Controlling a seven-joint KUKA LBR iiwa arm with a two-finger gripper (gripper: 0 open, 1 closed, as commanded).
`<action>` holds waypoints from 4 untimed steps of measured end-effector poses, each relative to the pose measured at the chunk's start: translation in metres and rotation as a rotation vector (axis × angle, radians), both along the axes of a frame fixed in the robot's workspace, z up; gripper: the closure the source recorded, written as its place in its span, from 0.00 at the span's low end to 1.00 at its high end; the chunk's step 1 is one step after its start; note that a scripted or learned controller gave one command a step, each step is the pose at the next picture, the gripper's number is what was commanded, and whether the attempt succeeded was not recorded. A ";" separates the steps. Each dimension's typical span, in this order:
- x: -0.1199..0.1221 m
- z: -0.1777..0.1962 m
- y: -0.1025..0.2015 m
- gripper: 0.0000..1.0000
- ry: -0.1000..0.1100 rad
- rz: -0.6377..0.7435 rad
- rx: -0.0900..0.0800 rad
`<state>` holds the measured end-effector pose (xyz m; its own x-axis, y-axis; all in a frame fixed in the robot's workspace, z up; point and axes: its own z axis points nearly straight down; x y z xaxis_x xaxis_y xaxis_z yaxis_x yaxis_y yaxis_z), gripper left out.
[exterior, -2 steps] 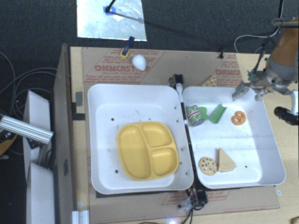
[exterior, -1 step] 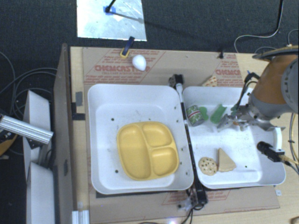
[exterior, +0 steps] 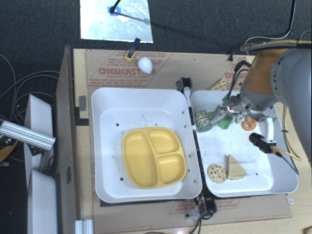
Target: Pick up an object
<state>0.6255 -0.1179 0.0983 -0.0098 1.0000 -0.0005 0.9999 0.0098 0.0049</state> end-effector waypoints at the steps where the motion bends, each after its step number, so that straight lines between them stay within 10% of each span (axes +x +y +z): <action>1: 0.011 0.037 -0.063 0.00 -0.002 -0.012 -0.004; 2: -0.038 0.008 -0.017 0.00 0.010 -0.007 0.003; 3: 0.012 -0.011 -0.061 0.00 -0.002 -0.007 0.001; 4: 0.014 0.003 -0.060 1.00 -0.011 -0.004 -0.003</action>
